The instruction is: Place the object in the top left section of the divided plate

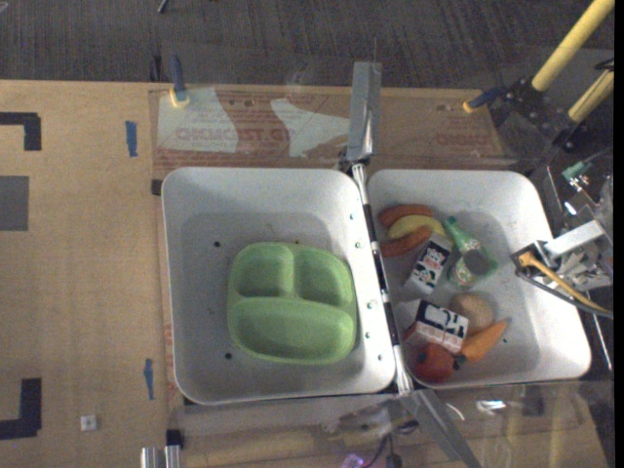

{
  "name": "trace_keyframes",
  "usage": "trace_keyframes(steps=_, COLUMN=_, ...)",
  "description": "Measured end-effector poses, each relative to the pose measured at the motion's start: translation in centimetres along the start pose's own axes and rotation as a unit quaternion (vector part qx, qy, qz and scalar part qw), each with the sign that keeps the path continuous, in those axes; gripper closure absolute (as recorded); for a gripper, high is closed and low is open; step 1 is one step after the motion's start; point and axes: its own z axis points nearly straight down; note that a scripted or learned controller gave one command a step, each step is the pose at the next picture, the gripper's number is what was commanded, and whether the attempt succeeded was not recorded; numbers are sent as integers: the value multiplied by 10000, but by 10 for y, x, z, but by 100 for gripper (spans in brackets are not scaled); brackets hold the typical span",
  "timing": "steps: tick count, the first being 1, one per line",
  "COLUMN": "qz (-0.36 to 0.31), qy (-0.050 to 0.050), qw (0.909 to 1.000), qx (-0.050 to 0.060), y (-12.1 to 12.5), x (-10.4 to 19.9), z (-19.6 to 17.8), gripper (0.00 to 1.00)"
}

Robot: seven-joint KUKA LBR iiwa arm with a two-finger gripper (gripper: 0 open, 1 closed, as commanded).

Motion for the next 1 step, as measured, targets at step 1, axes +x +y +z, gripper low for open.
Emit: trace_keyframes(steps=1, qz=-1504, qy=7, qw=9886, qx=0, y=41, x=-21, z=5, gripper=100)
